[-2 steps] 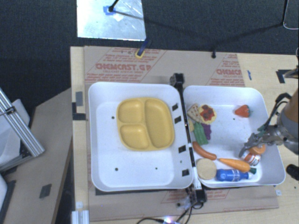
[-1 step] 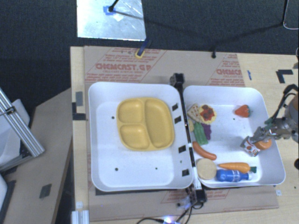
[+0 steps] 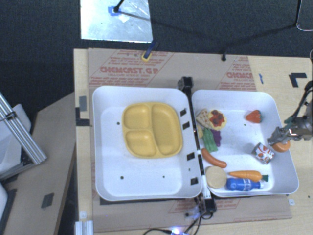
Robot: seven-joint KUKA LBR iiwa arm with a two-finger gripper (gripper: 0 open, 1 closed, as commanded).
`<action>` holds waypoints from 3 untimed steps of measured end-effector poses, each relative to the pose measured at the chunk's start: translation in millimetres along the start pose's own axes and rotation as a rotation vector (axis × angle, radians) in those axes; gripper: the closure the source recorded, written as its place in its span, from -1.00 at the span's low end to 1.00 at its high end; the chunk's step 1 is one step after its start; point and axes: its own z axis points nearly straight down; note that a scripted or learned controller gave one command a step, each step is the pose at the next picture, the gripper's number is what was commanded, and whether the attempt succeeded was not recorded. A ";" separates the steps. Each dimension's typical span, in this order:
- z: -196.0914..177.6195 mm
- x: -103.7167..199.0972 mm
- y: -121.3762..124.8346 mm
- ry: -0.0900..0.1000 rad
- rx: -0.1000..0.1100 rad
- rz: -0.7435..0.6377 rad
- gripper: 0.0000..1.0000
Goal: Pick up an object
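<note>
The right bin holds several toy foods. A pizza slice lies at its far left, with a red pepper at the far middle. Green and purple pieces, a sausage and a round tan cookie line the left wall. A carrot and a blue bottle lie along the front. A red-and-white can sits near the right wall. My gripper hangs low at the right wall, directly over a small orange object that it partly hides.
The left bin holds a yellow divided plate. A black hinge strip runs between the bins. Bare floor in the right bin lies between the pepper, the can and the sausage.
</note>
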 end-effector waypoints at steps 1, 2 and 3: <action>6.6 39.7 23.2 0.003 0.002 -0.004 1.00; -4.5 88.9 49.4 0.003 0.002 -0.006 1.00; 7.0 135.4 80.6 0.003 0.002 -0.005 1.00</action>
